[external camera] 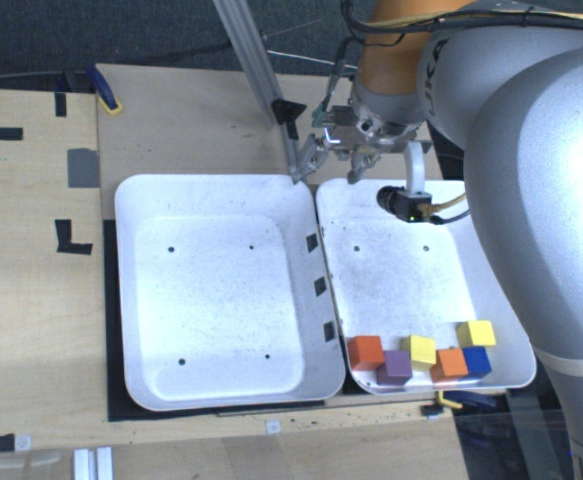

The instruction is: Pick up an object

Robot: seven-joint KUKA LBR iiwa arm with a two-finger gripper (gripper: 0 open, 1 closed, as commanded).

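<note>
The counter (201, 108) is carrying two white bins side by side, and the grey arm (511, 118) is reaching across its right side toward the far edge. The left bin (131, 268) is lying bare of blocks, while the right bin (441, 268) is holding every candidate for the pick, all crowded along its near edge.

The pincer (326, 163) is hanging over the far ends of the two bins, just about where their rims are meeting, with its two fingers (356, 168) parted a little and nothing sitting between them. It is well apart from the blocks, so the whole length of the right bin is lying between tool and target.

The blocks are sitting in a tight cluster: an orange block (365, 351) at the left, a purple block (397, 366) touching it, a yellow block (422, 351) just beside that, then a second orange block (451, 364), a blue block (477, 361) and another yellow block (478, 333) nearest the right rim.

The risk, as I am judging it, is coming from that crowding. Fingers descending into the cluster are likely to be landing on top of a neighbour or wedging two blocks at once, and the near wall of the bin is leaving little room for a finger on that side. Closing where it is now hanging, the pincer would be catching only a rim.
</note>
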